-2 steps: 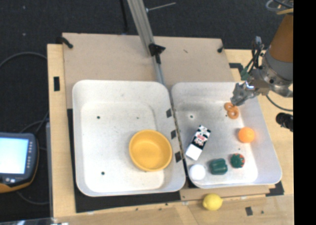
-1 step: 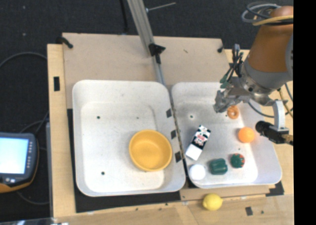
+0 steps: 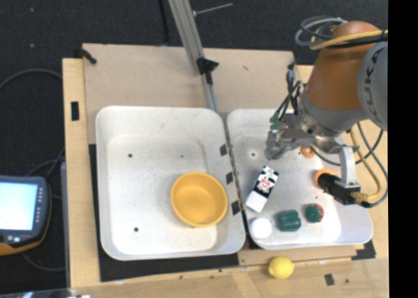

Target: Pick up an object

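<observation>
My gripper (image 3: 277,148) hangs over the right bin (image 3: 243,127), low above its floor near the upper middle, with my grey wrist and orange band rising behind it toward the right. From this angle I cannot tell how my gripper is set, and I see nothing in its grasp. Just below and slightly left of it lies a small black-and-white box (image 3: 262,187), tilted on the bin floor, apart from me. Below that box, near the bin's front edge, sits a white round object (image 3: 261,228); beside it to the right is a dark green block (image 3: 288,220), then a green-and-red round object (image 3: 315,212). An orange piece (image 3: 324,177) lies to the right of the box, partly under my cabling. In the left bin (image 3: 130,127) a yellow bowl (image 3: 199,198) rests upright near the lower right corner. A yellow lemon-like ball (image 3: 281,267) lies on the bench (image 3: 130,74) in front of the right bin, outside it
</observation>
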Tool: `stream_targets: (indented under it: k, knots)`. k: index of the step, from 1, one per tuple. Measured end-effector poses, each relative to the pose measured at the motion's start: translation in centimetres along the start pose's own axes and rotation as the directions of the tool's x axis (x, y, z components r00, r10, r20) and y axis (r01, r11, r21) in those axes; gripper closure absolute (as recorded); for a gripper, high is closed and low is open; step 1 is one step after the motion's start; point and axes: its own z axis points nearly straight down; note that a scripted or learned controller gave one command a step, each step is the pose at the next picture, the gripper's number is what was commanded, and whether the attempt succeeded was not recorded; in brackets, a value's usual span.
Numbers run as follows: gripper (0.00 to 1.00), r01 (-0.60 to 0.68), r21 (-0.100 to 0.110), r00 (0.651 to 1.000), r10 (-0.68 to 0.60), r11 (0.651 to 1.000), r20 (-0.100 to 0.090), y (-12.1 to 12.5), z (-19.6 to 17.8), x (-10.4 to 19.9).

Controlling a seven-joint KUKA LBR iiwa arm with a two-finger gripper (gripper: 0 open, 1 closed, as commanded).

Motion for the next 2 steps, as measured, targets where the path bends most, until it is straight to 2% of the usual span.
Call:
stream_targets:
  k: [1,2]
  knots:
    - [1.00,0.003,0.000,1.000,-0.003,1.000,-0.003,-1.7,-0.3,4.6]
    - [1.00,0.004,-0.001,1.000,-0.004,1.000,-0.003,-1.9,-0.5,9.8]
